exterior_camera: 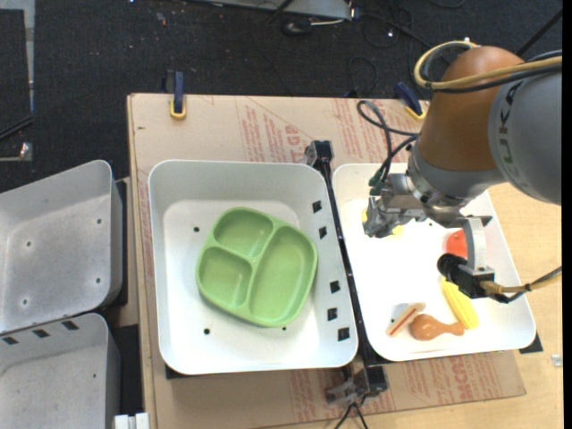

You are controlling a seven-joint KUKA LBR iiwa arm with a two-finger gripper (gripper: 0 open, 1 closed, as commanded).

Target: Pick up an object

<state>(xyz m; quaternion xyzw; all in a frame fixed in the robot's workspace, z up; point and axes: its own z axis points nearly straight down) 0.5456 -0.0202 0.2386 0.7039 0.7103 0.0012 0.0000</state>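
While the arm (pixel 483 123) reaches in from the right, its gripper (pixel 382 219) hangs low over the right bin (pixel 375 329), near the back left corner — pinching nothing that shows. Toward the front lie a yellow corn cob (pixel 458 304), an orange drumstick (pixel 431 327) and a carrot (pixel 404 318). A green tray (pixel 257 266) fills the left bin (pixel 170 329).

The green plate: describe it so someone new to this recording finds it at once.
Of the two white bins, take the left bin, away from the arm. The green plate lies flat near its middle. It is divided into three compartments, far larger than the small toys in the right bin.
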